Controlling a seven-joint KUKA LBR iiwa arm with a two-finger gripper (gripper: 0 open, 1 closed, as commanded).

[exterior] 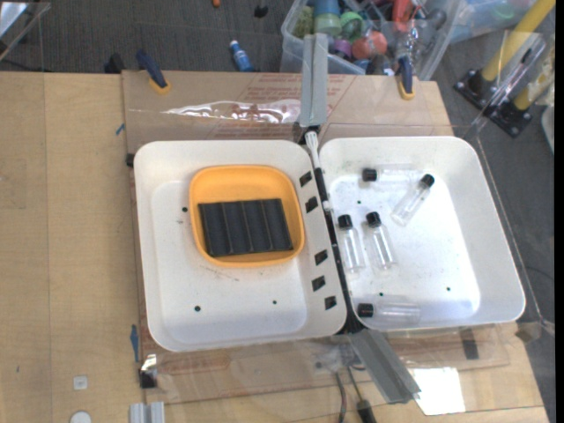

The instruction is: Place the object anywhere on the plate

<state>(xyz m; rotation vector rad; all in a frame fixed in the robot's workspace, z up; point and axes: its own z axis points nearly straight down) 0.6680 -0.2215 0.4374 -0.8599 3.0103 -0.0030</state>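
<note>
How far the hand is open, or whether it has hold of anything, I cannot tell.

On the bench (pixel 62 192), the left bin (pixel 167 324) holds an orange plate (pixel 201 192), squarish with rounded corners, lying a little above the bin's middle. On the plate lies a black ribbed block (pixel 245 227), flat and rectangular. Its long axis runs left to right across the view, tilted very slightly so that the right end sits a touch higher. Its grooves run the other way, from the far edge to the near edge. The block sits toward the near side of the plate, and its near edge reaches almost to the plate's rim.

Between the two bins runs a dark divider (pixel 317 227) with small black tabs along it.

The right bin (pixel 493 236) has five clear vials with black caps, all lying down:
- top vial (pixel 392 176) lies left to right, cap at the left
- slanted vial (pixel 411 203) is just beside it, cap toward the upper right
- two middle vials (pixel 351 245) lie side by side, near each other, caps toward the far edge
- bottom vial (pixel 392 309) lies left to right near the near wall, cap at the left

Behind the bins, a blue clamp (pixel 157 76) grips the far edge of the bench on the left and another sits on the right. Beyond them, on the floor, stands a clear tub (pixel 423 33) full of bright toys.
</note>
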